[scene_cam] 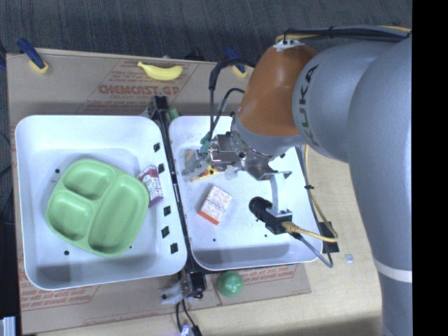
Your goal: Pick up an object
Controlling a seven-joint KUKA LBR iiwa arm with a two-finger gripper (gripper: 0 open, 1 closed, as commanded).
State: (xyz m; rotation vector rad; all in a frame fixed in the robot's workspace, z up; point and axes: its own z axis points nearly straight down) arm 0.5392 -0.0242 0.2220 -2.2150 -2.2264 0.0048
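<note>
Two white bins sit side by side on the bench. The left bin [31, 187] holds one green three-compartment tray [96, 205] and one small dark red packet [152, 184] beside the tray's right edge. The right bin [238, 254] holds one white-and-orange packet [215, 205] lying flat near its middle, and some small mixed items [198, 163] at its upper left, too cluttered to count. The gripper [210, 152] hangs over those items; whether it grasps anything I cannot tell. One yellow banana [161, 69] and one green ball [229, 283] lie on the bench outside the bins.
</note>
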